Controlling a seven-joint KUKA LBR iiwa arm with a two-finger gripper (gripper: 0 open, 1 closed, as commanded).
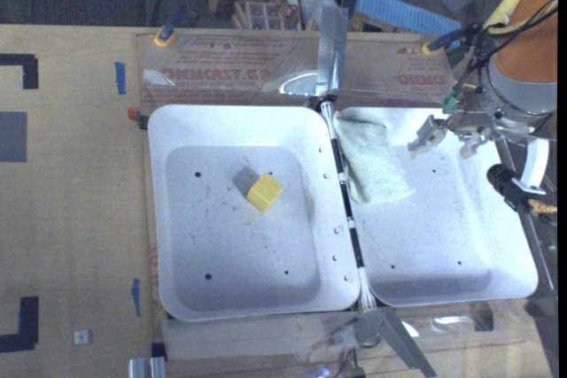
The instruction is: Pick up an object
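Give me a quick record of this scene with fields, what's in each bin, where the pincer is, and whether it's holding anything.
left bin: one yellow block near the middle, lying on the floor of the bin
right bin: a pale crumpled cloth against its left wall, toward the far corner
pincer: above the far part of the right bin, to the right of the cloth
held: nothing visible between its fingers
arm: enters from the right, orange band above the wrist
task status: yellow block and cloth both untouched

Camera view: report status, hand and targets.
Hand above right bin, nothing between fingers. Yellow block in left bin. Pale cloth beside hand, untouched.
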